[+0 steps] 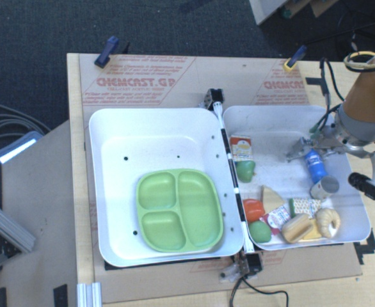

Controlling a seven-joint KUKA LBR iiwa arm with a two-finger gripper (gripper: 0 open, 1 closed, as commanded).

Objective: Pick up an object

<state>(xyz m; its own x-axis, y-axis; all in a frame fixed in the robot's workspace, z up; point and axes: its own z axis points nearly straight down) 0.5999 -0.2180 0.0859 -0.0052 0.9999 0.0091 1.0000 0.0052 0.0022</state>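
While the end effector (309,151) is hovering in the right white bin (271,117), its finger state being indiscernible, a blue cylindrical bottle (315,167) is lying directly beneath it.

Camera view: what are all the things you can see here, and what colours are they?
Bins: two, white, side by side on the bench.
Tray: one, green, three sections, in the left bin.
Bottle: one, blue, right bin, under the gripper.
Carton: one, red and white, right bin's left side.
Toy food: several pieces, green, red, tan, yellow, near front of right bin.
Clamps: two, blue, bench's far edge.
Gripper: one, grey, over the bottle.
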